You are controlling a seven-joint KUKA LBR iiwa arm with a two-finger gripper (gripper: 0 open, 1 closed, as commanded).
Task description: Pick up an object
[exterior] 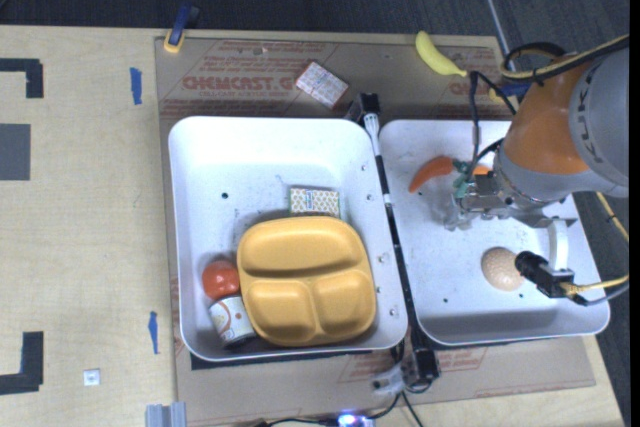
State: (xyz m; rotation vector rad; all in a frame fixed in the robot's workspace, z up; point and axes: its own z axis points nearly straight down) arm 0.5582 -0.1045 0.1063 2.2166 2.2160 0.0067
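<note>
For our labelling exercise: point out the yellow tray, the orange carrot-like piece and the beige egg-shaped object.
yellow tray point(303, 280), camera view, centre of its top.
orange piece point(432, 170), camera view, middle of its body.
beige egg point(500, 268), camera view, its rounded top.

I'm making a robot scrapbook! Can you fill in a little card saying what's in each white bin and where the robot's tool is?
left bin: yellow divided tray, red ball, small can, patterned card
right bin: orange object, tan egg-shaped object
arm: reaches in from the right, over the right bin
tool: low over the right bin, beside the orange object
tool fingers: cannot tell
behind the bins: yellow banana-shaped object
</note>
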